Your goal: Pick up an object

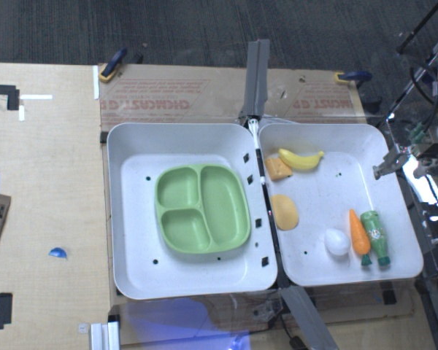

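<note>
white bins are sitting side by side on the bench. left bin is carrying a green divided plate, three compartments, lying flat near the middle. right bin is holding all the loose items, so using it as the reference: yellow banana is lying near its far edge, toward the divider. orange wedge-shaped piece is touching the banana's left end. tan rounded piece is sitting just below that, against the divider side. white egg is resting toward the near right corner. orange carrot is lying just right of the egg, and a green bottle is lying alongside the carrot, touching or nearly so. gripper is hanging at the bin's right rim, near the far right corner, well apart from every item. cannot tell how it's set; too small and cluttered there.
</note>
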`<state>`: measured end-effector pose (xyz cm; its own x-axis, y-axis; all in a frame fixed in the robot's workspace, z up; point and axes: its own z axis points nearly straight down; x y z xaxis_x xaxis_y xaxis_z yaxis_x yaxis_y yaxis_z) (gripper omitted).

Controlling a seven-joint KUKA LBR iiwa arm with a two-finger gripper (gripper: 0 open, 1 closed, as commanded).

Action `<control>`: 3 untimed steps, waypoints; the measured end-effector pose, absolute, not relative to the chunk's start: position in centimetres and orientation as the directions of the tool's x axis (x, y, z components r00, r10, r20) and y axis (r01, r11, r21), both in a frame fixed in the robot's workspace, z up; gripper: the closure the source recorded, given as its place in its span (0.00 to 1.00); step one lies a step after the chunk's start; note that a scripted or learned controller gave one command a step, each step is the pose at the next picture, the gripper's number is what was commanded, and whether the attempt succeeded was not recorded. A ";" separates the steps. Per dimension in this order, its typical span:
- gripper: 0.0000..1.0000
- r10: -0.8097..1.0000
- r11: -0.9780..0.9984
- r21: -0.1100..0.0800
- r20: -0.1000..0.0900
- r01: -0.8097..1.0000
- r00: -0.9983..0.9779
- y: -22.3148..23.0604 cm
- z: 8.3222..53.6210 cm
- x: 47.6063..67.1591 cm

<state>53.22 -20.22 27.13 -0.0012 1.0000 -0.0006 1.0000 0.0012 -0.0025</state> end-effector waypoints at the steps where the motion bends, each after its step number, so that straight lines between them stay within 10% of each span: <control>1: 0.00 0.999 0.032 -0.001 -0.002 0.999 -0.032 -20.2 35.7 56.1; 3: 0.00 0.950 -0.312 -0.004 0.000 0.950 0.312 -20.8 10.8 49.2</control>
